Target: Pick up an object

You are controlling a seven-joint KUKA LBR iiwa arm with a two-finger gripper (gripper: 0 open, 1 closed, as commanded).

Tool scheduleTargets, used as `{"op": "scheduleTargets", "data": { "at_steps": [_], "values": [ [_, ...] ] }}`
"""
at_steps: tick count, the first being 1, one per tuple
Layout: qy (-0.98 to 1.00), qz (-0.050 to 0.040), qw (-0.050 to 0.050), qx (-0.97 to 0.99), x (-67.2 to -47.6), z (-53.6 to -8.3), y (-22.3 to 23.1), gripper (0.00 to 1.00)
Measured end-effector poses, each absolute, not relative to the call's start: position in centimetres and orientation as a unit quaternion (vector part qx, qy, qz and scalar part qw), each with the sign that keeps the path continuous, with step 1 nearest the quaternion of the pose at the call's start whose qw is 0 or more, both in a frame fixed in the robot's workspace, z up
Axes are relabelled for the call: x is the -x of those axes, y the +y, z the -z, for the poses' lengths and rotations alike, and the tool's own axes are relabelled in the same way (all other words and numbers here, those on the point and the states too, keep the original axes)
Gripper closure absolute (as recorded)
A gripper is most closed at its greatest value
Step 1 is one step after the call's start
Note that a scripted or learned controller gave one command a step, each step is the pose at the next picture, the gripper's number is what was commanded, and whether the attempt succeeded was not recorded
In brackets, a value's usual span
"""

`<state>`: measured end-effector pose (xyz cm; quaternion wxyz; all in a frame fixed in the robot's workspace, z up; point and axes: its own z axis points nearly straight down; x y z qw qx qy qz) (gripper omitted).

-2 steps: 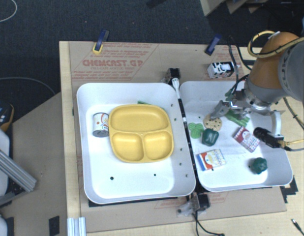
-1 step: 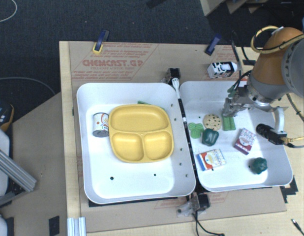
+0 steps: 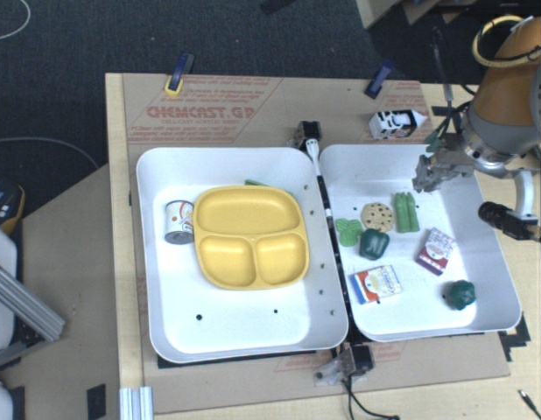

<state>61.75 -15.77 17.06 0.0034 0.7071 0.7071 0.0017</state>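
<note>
Camera view: I can't tell the jaws' [image 3: 427, 179] state; they hover over the right bin [image 3: 489, 313], far side, touching nothing.

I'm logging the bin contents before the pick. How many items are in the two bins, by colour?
Green: 4
Yellow tray: 1
Tan cookie: 1
Red-and-white packets: 2
Small can: 1
Total: 9

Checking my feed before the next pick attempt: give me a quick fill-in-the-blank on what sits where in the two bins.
The yellow divided plate lies in the ____ bin.
The small can sits just ____ of that plate in the view.
The end effector hovers over the ____ bin, above the round cookie.

Missing words: left; left; right
</note>
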Motion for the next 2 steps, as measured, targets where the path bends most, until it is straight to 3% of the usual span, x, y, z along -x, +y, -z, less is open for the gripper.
{"op": "scheduleTargets", "data": {
  "at_steps": [1, 2],
  "values": [
    [0.707, -0.0022, 0.004, -0.707, -61.9, -22.5, -15.8, 1.0],
    [0.709, 0.0, -0.002, -0.705, -60.1, -22.7, -9.7, 1.0]
  ]
}}
